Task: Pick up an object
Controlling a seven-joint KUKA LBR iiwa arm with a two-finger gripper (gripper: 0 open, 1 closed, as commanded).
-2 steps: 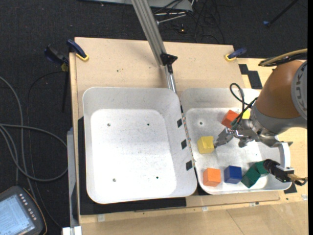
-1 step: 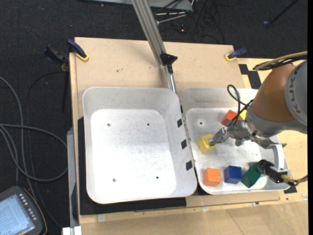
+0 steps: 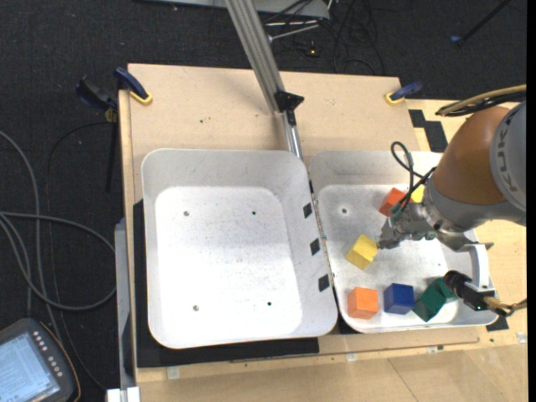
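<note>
The pale wooden desk carries two shallow white plastic bins side by side. The left white bin takes up the desk's middle and front-left part. The right white bin sits against the desk's right edge and holds all the small things.

The grey arm with its orange band reaches in over the right bin's right rim, and its gripper points down and leftward near the bin's middle. Whether the jaws are wide or narrow I cannot tell.

A green block lies in the bin's front-right corner, tilted, its long axis running toward that corner. A blue cube sits just left of it along the front rim, and an orange cube is next, near the front-left corner. A yellow cube lies turned diagonally near the bin's middle, just beside the gripper tip on its left. A smaller orange block lies farther back, partly hidden by the wrist, so its long axis is unclear.
</note>
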